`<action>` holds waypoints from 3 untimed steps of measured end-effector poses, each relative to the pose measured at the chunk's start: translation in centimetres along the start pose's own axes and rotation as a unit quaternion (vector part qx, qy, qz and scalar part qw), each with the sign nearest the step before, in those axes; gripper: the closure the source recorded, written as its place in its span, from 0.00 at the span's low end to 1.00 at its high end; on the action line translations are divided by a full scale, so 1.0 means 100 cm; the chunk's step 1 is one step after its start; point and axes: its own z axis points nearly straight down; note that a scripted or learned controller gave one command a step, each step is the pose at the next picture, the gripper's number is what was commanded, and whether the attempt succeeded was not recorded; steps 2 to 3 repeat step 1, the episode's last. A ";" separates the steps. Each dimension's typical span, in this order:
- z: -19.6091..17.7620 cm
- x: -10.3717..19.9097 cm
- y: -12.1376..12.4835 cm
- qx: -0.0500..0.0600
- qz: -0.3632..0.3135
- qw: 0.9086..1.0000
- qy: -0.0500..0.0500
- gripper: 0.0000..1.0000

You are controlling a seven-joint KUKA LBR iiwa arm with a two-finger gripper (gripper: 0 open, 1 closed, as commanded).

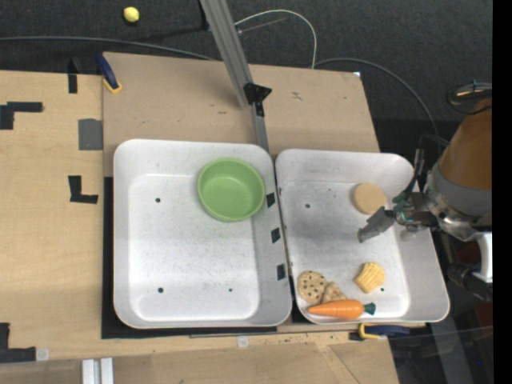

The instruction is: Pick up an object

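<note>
Nearest us, along the front wall of the right bin (416,298), lie a carrot (340,310), a cookie (310,283) and a corn piece (370,277), crowded close together. If we go for one of these, we think the fingers could catch a neighbour or the bin wall and push the thing away instead of closing on it.

Further back, our gripper (382,224) hangs over the right bin with its fingers spread and nothing between them. A tan disc (369,198) sits just beyond it, near the back right corner. We judge it flat and low, so the fingers may slide over it or close above it.

Farthest left, a green bowl (231,189) stands in the left bin (136,238), well apart from the gripper.
</note>
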 end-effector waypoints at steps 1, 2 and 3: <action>0.000 0.000 0.000 0.000 0.000 1.000 0.000 0.00; 0.000 0.000 0.000 0.000 0.000 1.000 0.000 0.00; 0.000 0.000 0.000 0.000 0.000 1.000 0.000 0.00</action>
